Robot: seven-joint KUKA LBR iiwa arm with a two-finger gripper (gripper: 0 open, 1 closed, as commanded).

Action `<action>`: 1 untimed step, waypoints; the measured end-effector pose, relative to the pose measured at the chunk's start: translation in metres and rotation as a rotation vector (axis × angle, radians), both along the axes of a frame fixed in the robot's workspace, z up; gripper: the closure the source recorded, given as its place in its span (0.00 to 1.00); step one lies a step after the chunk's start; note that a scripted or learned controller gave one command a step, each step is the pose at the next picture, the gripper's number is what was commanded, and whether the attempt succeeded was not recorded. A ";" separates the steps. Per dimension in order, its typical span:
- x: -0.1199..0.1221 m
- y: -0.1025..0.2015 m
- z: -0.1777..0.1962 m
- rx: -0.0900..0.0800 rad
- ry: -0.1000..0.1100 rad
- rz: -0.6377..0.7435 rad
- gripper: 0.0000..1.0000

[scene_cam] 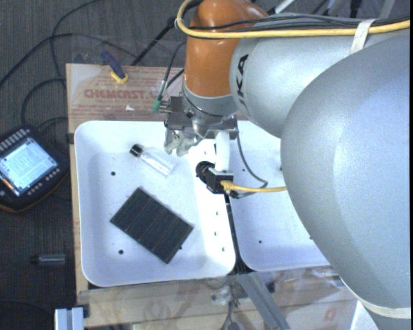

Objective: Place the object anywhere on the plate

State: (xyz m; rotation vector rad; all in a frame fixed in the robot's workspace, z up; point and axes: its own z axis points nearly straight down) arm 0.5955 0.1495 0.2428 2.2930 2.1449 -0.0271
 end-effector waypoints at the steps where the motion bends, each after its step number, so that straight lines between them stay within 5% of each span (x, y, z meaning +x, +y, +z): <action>1: 0.000 0.000 0.000 -0.001 0.000 -0.001 0.00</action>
